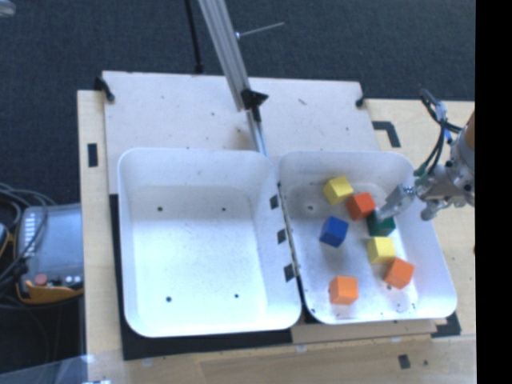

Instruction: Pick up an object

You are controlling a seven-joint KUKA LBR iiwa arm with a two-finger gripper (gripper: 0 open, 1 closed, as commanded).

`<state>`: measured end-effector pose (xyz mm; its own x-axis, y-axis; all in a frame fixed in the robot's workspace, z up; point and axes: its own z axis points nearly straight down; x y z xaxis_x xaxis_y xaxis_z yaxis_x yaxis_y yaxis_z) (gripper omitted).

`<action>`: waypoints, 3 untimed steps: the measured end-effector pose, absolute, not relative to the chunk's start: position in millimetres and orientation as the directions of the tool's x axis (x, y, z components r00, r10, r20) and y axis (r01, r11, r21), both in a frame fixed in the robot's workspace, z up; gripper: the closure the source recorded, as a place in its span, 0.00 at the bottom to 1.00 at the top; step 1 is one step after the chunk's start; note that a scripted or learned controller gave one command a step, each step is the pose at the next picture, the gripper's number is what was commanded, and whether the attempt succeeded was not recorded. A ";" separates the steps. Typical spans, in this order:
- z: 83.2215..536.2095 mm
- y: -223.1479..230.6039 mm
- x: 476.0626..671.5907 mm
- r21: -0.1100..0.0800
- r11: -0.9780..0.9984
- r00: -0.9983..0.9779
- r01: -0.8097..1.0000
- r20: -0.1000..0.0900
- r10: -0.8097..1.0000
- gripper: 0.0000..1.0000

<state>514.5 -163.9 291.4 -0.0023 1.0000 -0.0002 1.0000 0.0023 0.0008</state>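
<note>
A pale wooden bench (pixel 90 238) stood on dark carpet (pixel 48 46), with a white board (pixel 176 110) laid across its far half under even, soft light. A slanted aluminium rail (pixel 222 38) rose from the board's middle, and 1 thin black cable (pixel 192 30) ran beside it. At the far left edge sat a grey box (pixel 54 242) with tangled cables (pixel 10 206).

At the right edge of the frame the arm's wrist (pixel 458 170) is grey metal, with a sliver of orange band above it. Thin dark and green cables (pixel 438 138) loop along its left side. The pincer (pixel 400 202) is pale grey, with slim metallic fingers.
</note>
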 end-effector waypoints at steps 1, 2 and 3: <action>291.4 -164.2 514.5 0.002 0.000 0.000 1.000 0.000 1.000 0.00; 245.4 -170.3 508.1 -0.003 -0.001 0.001 1.000 -0.001 1.000 0.00; 185.6 -166.3 501.4 -0.005 -0.001 0.001 1.000 0.000 1.000 0.00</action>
<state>501.4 -166.3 185.6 0.0008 1.0000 0.0004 1.0000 -0.0008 -0.0048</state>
